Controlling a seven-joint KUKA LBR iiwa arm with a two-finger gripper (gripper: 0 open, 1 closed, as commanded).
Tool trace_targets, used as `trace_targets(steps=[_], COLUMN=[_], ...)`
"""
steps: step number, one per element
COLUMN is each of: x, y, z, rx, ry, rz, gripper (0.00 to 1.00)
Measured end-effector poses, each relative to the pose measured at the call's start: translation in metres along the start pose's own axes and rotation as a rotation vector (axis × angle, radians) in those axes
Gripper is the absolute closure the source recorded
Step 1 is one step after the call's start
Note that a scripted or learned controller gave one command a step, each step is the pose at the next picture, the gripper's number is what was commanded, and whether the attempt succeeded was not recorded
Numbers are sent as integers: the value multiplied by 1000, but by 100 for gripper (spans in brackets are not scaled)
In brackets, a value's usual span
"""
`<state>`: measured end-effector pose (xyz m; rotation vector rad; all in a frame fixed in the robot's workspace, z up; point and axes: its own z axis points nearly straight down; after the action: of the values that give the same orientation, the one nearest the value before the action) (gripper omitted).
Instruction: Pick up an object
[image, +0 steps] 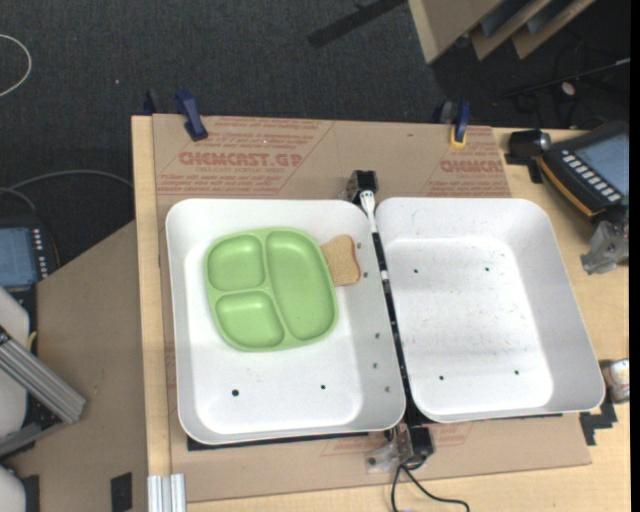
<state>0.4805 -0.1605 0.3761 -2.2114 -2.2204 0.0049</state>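
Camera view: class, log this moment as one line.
left bin: green divided plate, tan piece touching its right edge | nothing lifted

The bench (300, 150) is showing a brown board top printed with red lettering, lying over a dark carpeted floor (200, 50). Two shallow white bins are sitting directly on it, side by side and touching along their inner edges. The left bin (260, 390) is occupying the 9 o'clock half; the right bin (480, 300) is occupying the 3 o'clock half. A blue clamp (190, 115) is gripping the bench edge at 11 o'clock, and a blue-and-yellow clamp (460, 125) is gripping it at 1 o'clock. A black clip (363, 185) is sitting at 12 o'clock where the bins are meeting.
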Motion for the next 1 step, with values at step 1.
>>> trace_targets(steps=[1], x=[-66], y=[22], z=[-31], rx=[-14], ry=[-9], rz=[8], gripper=[100])
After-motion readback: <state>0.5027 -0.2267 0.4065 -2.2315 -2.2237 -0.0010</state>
